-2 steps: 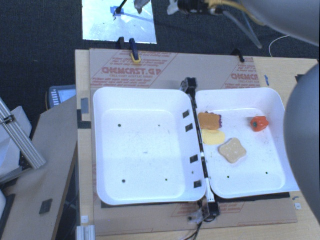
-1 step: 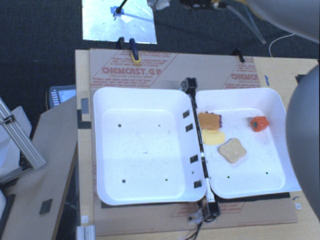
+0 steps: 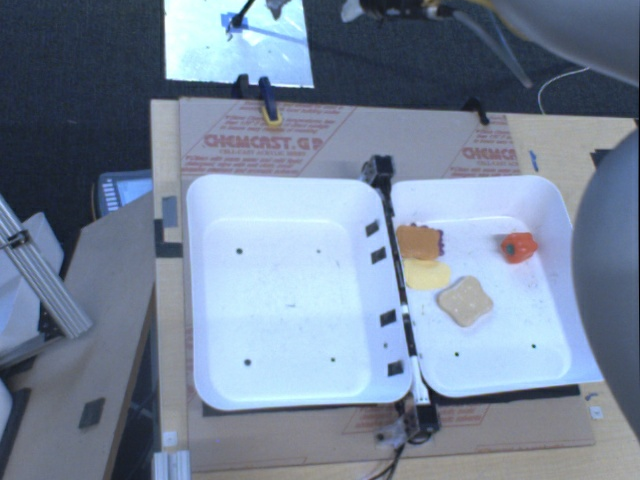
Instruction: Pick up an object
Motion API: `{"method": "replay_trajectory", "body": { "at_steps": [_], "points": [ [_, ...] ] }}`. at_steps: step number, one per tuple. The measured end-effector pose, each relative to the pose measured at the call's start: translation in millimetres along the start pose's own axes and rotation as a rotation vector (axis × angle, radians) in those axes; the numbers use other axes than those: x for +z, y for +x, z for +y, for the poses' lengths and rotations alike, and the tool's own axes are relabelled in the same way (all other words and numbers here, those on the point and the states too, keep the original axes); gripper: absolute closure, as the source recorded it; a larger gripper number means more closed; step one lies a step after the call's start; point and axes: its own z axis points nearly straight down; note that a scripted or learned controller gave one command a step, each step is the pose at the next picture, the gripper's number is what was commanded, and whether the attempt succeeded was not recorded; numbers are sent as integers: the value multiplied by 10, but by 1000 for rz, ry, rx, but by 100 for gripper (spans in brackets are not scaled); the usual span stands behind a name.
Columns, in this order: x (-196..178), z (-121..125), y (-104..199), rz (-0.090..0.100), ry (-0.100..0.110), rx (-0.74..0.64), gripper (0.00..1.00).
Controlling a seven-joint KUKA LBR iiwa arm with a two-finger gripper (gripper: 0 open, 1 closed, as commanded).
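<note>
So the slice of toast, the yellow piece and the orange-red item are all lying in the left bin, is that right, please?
Not quite: the slice of toast, the yellow piece and the orange-red item all lie in the right bin, as the camera view shows.

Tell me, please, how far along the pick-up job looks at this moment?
Nothing looks picked yet. The orange piece, the toast-shaped piece, the flat yellow piece and the orange-brown block all lie on the floor of the right bin. The arm sits at the right edge. Choosing, grasping and lifting all remain.
</note>
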Motion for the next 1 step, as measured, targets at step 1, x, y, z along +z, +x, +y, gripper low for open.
{"method": "replay_trajectory", "body": {
  "at_steps": [1],
  "points": [
    [-114,-1,6,1,-3,-4,100]
  ]
}}
